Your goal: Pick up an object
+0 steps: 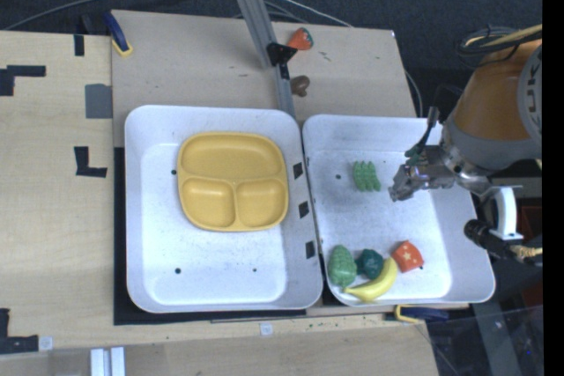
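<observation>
A divided plate (233, 180) lies in the left bin (145, 216), toward its far side. In the right bin (458, 277), just right of that plate's bin, a ridged toy (366, 175) sits near the middle with the gripper (407, 183) just to its right. At the near edge (close together, some touching) lie a pinecone-like toy (342, 265), a round toy (370, 262), a banana (377, 283) and a small fruit (407, 256).

Arm (502, 114) enters from 3 o'clock, orange band above the wrist. Wrist angled down toward 9 o'clock. Gripper (404, 187) sits low, right of centre; nothing seen between its tips.
</observation>
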Tool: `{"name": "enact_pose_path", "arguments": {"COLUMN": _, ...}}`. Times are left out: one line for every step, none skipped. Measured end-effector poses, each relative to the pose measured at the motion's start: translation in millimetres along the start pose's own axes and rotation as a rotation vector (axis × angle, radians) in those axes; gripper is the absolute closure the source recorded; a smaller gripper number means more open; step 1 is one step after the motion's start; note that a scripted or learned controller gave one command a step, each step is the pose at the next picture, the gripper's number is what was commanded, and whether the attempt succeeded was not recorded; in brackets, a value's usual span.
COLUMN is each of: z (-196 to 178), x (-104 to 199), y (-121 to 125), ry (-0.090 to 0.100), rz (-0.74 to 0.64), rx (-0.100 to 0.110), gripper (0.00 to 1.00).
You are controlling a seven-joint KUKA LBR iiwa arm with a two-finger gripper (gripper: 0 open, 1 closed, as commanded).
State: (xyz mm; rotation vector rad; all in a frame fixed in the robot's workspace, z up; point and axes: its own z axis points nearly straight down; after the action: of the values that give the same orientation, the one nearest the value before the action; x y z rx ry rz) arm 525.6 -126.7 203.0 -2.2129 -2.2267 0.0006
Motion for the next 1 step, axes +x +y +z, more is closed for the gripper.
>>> {"name": "enact_pose_path", "arguments": {"z": -13.0, "x": 49.8, "y": 12.0, "ry": 0.001, "rz": -0.001, "rx": -0.002, "gripper": 1.0}}
